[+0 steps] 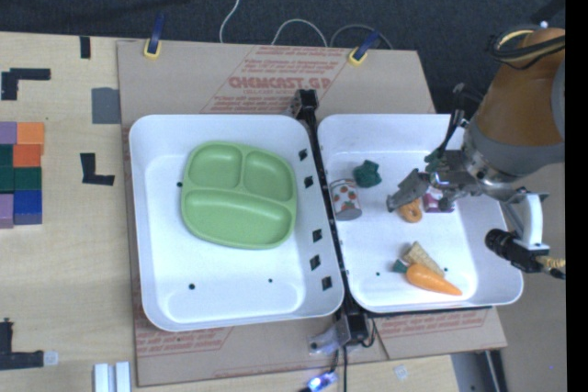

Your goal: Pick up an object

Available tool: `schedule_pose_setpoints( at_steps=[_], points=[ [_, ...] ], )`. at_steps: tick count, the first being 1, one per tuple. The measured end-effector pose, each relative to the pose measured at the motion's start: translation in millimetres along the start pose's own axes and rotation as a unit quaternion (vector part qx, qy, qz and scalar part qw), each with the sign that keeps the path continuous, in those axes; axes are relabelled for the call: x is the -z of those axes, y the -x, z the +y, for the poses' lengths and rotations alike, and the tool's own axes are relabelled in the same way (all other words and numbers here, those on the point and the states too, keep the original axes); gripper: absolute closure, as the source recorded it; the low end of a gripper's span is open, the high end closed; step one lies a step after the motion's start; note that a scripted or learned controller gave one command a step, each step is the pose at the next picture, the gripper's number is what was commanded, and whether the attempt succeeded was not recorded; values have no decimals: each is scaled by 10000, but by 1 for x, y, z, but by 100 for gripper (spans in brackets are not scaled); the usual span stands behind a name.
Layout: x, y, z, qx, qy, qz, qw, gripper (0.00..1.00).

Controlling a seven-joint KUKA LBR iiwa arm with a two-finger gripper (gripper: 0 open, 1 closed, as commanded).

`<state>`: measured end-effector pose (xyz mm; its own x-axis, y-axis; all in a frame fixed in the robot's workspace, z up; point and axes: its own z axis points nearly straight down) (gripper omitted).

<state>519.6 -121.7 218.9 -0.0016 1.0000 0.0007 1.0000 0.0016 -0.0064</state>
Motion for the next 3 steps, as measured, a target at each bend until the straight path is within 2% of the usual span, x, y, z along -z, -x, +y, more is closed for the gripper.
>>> schedule_pose_setpoints(
  at_steps=[2,3],
  points=[
    [-125,-1,8,-1,-5,2,10000,0],
    [-112,-1,9,7,9,2,10000,100]
  ],
)
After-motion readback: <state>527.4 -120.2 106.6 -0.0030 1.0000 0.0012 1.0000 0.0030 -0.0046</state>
